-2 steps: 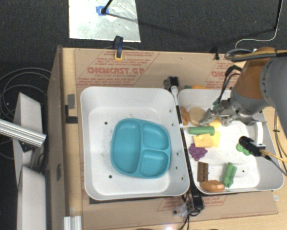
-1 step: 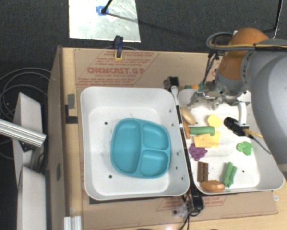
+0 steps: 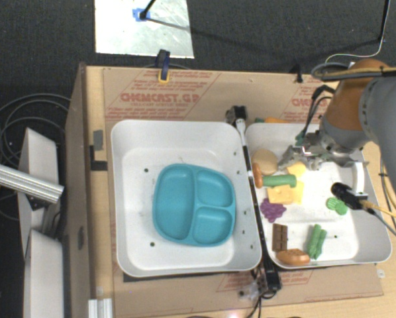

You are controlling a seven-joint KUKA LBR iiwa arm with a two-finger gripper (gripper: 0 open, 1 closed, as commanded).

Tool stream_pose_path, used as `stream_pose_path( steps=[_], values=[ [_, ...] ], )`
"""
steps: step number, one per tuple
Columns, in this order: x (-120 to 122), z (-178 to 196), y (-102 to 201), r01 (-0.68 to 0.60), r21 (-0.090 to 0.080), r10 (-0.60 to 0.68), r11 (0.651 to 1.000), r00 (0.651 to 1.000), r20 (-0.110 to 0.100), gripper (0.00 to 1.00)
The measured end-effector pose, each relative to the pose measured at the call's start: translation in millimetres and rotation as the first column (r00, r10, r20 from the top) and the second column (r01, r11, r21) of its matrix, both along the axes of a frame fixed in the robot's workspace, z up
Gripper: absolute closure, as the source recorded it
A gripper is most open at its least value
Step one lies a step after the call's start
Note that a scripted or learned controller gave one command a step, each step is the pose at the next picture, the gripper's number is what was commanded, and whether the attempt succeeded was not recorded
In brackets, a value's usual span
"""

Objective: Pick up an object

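Note:
The right bin point(image 3: 370, 244) holds several toy foods. A tan bread roll point(image 3: 265, 159), an orange sausage point(image 3: 256, 175), a green cucumber point(image 3: 279, 180) and yellow cheese point(image 3: 288, 191) lie by its left wall. Purple grapes point(image 3: 272, 210), a brown chocolate bar point(image 3: 279, 233), a green pickle point(image 3: 315, 240) and a hot dog point(image 3: 291, 258) lie nearer the front. A small green piece point(image 3: 336, 206) rests to the right. My gripper point(image 3: 301, 154) hangs low over the bin's back part, just right of the roll and above the cheese, with nothing seen held in it.
The left bin point(image 3: 135, 151) bears a teal divided plate point(image 3: 195, 204). A narrow wall with a black clamp point(image 3: 238, 116) separates the bins. A small orange item point(image 3: 274, 120) lies at the right bin's back rim. The arm point(image 3: 367, 111) crosses the back right corner.

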State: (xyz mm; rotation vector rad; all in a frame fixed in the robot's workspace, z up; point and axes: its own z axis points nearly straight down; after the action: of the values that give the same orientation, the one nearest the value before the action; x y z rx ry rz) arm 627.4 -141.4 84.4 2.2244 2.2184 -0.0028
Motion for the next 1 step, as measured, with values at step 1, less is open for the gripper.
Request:
stream_pose_path(
  steps=[1],
  values=[
    [3.2, 11.4, 2.8, -0.008, 0.0, 0.008, 1.0, 1.0, 0.006, 1.0]
  ],
)
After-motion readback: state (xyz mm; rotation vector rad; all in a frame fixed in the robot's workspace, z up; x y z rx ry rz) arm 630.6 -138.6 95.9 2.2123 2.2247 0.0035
